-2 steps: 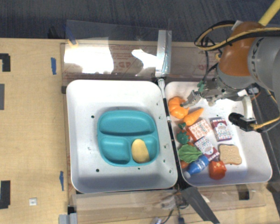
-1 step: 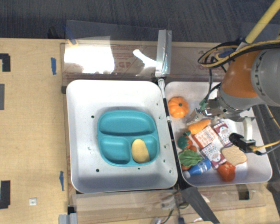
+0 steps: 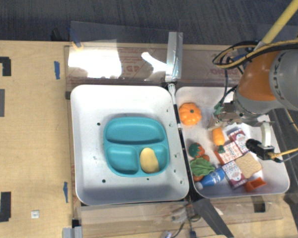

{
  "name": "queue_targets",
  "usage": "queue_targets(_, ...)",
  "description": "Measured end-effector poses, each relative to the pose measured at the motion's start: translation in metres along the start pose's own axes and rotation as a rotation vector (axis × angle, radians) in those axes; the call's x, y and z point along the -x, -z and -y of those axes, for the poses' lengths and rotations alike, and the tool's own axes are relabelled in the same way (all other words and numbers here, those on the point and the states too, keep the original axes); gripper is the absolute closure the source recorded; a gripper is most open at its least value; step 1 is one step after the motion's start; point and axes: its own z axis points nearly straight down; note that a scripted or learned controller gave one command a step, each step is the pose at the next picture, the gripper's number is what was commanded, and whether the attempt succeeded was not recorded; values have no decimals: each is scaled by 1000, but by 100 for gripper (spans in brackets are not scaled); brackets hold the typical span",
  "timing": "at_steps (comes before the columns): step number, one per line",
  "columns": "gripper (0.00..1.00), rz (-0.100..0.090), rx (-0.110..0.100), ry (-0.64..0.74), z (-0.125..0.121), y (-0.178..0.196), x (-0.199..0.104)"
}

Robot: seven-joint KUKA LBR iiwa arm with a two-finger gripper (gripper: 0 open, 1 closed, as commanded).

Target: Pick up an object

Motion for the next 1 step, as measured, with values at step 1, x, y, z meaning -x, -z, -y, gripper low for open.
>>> queue_targets(1,100,-3,-8,-125,-45,88,-60)
